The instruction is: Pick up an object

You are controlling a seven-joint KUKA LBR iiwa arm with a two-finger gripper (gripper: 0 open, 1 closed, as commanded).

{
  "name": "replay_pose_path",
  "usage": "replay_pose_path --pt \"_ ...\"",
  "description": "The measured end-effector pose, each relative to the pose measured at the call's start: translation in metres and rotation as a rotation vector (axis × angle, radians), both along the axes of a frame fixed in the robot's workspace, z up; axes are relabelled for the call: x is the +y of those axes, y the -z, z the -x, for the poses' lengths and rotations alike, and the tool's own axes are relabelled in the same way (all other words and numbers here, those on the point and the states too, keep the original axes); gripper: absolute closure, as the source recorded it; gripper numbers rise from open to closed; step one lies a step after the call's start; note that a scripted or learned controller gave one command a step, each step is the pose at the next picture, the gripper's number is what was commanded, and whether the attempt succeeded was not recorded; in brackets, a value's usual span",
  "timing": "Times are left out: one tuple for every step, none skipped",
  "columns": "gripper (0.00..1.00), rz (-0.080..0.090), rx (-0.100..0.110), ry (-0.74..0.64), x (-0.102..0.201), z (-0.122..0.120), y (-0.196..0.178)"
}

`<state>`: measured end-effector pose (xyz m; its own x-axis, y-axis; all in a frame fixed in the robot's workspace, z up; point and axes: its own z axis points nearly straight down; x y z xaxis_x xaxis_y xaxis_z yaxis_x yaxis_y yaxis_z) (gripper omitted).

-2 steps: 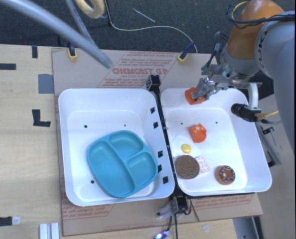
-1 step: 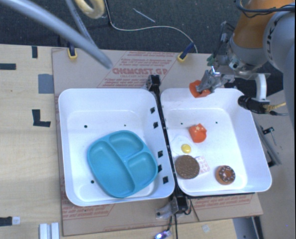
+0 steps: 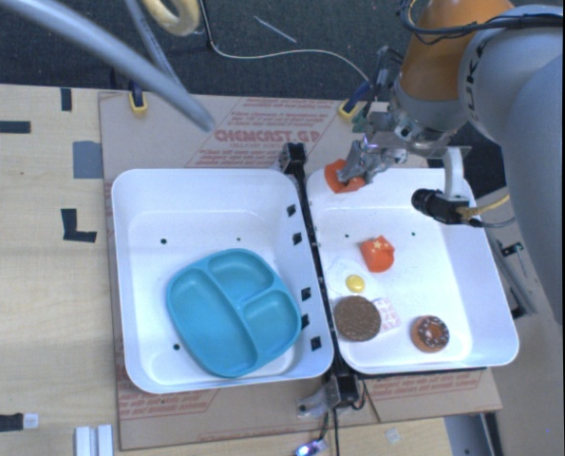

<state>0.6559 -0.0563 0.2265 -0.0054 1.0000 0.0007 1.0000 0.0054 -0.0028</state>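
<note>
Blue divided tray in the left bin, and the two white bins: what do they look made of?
The blue divided tray looks like moulded plastic, matte, with rounded compartment ridges and uniform colour. The two shallow white bins look like thin glossy plastic, with soft sheen and rounded rims. Judged by look alone.

The one piece of lettering that can be made out stands on the brown cardboard sheet [image 3: 254, 131] lying under the two white bins, near its far edge just beyond the left bin [image 3: 130, 255]. It is printed in red capitals and seems to read "CHEMCAST GP", with finer red lines above and below too small to read. More red print along the sheet's near edge is illegible.
</note>
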Motion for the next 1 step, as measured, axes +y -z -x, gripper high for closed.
replay_pose_path --pt "1.00 -0.001 0.000 0.000 0.0453 0.0048 -0.0028"
